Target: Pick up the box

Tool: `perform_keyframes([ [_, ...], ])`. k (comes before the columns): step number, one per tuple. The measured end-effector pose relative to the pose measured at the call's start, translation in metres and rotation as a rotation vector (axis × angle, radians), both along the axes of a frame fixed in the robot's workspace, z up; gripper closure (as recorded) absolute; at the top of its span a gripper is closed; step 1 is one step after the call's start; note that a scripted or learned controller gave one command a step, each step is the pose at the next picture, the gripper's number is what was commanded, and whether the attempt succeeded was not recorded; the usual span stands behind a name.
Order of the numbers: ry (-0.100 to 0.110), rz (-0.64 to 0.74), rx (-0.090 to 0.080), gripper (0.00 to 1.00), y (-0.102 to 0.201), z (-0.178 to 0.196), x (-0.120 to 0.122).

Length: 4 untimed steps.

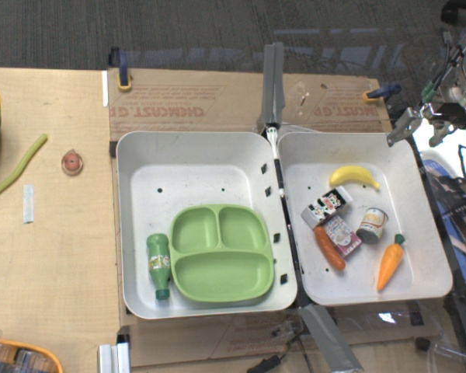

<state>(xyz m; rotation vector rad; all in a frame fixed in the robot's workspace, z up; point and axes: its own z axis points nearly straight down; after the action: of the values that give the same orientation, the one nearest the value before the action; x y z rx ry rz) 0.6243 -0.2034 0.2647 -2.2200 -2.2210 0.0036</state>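
The box point(327, 206) is small, with a black and white print, and lies tilted in the middle of the right bin point(427, 286). A pinkish packet point(342, 235) touches its near side. My gripper point(413, 138) hangs over the right bin's far right corner, well away from the box. Its two grey fingers point(404, 127) stand apart with nothing between them.
Around the box lie a banana point(354, 177), a small can point(371, 225), a carrot point(389, 263) and an orange-red stick point(329, 249). The left bin point(140, 169) holds a green divided plate point(220, 253) and a green bottle point(158, 265). A divider bar point(272, 92) runs between the bins.
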Motion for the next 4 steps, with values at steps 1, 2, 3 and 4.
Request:
perform_keyframes([
  [1, 0.002, -0.215, 0.000, 0.00, 0.043, -0.087, -0.073],
  [2, -0.031, -0.236, -0.003, 0.00, 0.100, -0.154, -0.084],
  [3, -0.001, -0.155, 0.000, 0.00, 0.101, -0.173, -0.117],
  [4, 0.001, -0.159, 0.000, 1.00, 0.100, -0.165, -0.118],
])
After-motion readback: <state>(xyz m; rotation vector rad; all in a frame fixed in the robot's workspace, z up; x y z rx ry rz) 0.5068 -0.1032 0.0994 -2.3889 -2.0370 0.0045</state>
